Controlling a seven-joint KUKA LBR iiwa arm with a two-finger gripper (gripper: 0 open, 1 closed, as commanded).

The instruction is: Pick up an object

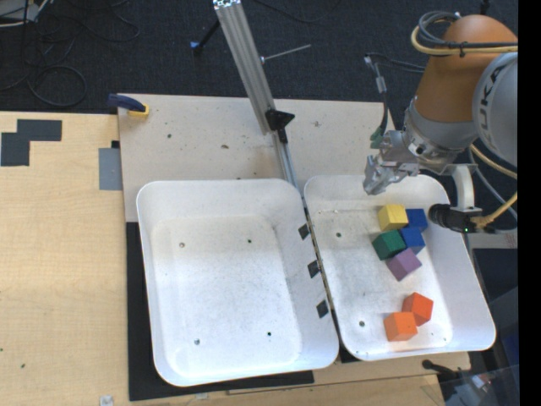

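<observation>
**A:** Just below the gripper [378, 178], what lies nearest?

**B:** A yellow cube [392, 217], a little toward the camera and slightly right of the tool tip. It heads a tight cluster: a blue cube [415, 224] touches its right side, a green cube [389, 244] sits just in front of it, and a purple cube [404, 263] lies in front of that, turned at an angle.

**A:** Is the gripper holding anything?

**B:** Nothing is visible in it. Whether it is open or closed I cannot tell; the tip is small and blurred. It hangs over the far rim of the right bin [473, 311].

**A:** And farther from it?

**B:** Two orange cubes [410, 315], touching, near the bin's front corner. Beyond the divider, well to the gripper's left, is the left bin [169, 227].

**A:** What could go wrong?

**B:** In my judgement, the crowding. The yellow, blue and green cubes press together, so a descent might land on a neighbour, push the cluster aside, or wedge two cubes at once. The rim close by could also catch the tool.
</observation>
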